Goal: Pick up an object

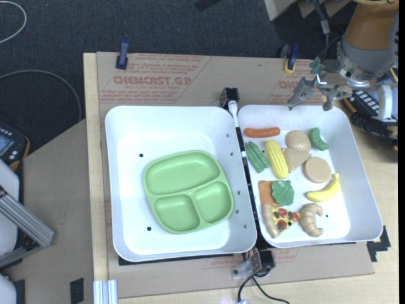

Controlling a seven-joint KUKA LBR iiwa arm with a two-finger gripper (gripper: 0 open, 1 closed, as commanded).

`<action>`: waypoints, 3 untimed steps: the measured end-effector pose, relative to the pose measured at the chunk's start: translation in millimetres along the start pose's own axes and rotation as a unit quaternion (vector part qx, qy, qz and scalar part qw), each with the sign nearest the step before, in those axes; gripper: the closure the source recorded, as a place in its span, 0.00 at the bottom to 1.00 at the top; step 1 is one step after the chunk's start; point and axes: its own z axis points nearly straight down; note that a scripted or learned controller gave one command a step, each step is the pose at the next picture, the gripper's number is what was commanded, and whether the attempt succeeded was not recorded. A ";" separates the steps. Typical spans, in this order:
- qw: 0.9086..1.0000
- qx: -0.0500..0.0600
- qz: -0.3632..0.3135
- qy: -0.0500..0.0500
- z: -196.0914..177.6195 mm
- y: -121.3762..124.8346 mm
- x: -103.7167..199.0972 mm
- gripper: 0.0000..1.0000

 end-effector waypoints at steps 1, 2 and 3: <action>1.000 0.006 0.002 0.001 152.4 -60.0 -30.4 0.00; 1.000 0.003 0.001 0.001 153.8 -105.9 -11.2 0.00; 1.000 0.003 0.001 0.002 153.5 -178.6 -17.3 0.00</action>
